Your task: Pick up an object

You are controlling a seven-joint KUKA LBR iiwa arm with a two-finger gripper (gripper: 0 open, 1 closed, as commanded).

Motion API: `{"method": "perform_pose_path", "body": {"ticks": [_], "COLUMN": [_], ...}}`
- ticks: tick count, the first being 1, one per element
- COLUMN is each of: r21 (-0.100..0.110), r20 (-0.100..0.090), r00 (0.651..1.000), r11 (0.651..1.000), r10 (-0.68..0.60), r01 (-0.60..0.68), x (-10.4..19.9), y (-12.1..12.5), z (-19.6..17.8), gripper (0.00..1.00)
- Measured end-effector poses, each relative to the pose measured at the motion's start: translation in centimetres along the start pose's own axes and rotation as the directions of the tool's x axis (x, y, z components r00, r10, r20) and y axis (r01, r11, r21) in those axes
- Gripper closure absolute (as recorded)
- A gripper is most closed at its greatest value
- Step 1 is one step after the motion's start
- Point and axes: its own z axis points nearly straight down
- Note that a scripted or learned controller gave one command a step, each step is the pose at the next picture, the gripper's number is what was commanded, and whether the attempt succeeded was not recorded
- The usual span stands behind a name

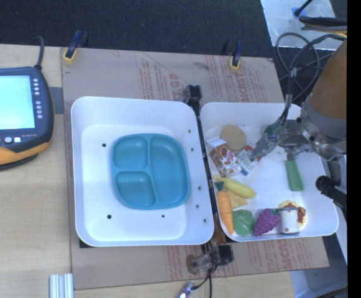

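My gripper (259, 146) sits low in the right bin (329, 228), reaching in from the right side, tips aimed toward the bin divider. The fingers look spread a little, with nothing between them that I can make out, so I call them released, not holding. The nearest candidate is the snack packet (227, 160), lying just off the tips toward the divider and slightly toward the near rim, close to touching though I can't confirm contact. Its long axis runs diagonally, roughly from the divider side up toward my tips. The round tan cookie (233, 136) is just beyond the tips on the far-rim side, also close. Toward the near rim from my fingers: yellow banana (239, 188), then carrot (225, 211), green pepper (243, 221), purple grapes (266, 221) and a small can (289, 221), all well apart from the tips. The green stick (294, 174) lies behind the tips, under my wrist side, long axis running far-to-near. The blue divided plate (149, 169) is in the left bin (87, 228), far past the divider. My judgement: the packet is the likeliest target, needing a short push forward and down, closing across its narrow width.
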Motion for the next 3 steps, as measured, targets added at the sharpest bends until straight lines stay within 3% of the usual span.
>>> {"method": "perform_pose_path", "body": {"ticks": [1, 2, 3], "r21": [0.000, -0.002, -0.001], "r20": [0.000, 0.001, 0.000], "r00": [1.000, 1.000, 1.000], "r11": [1.000, 1.000, 1.000], "r10": [0.001, 0.002, 0.002], "r01": [-0.001, -0.002, -0.002], "x": [0.5, -0.1, 1.0], "y": [-1.9, 7.4, 12.9], "z": [13.2, 14.1, 14.1], "gripper": [0.00, 0.00, 0.00]}}
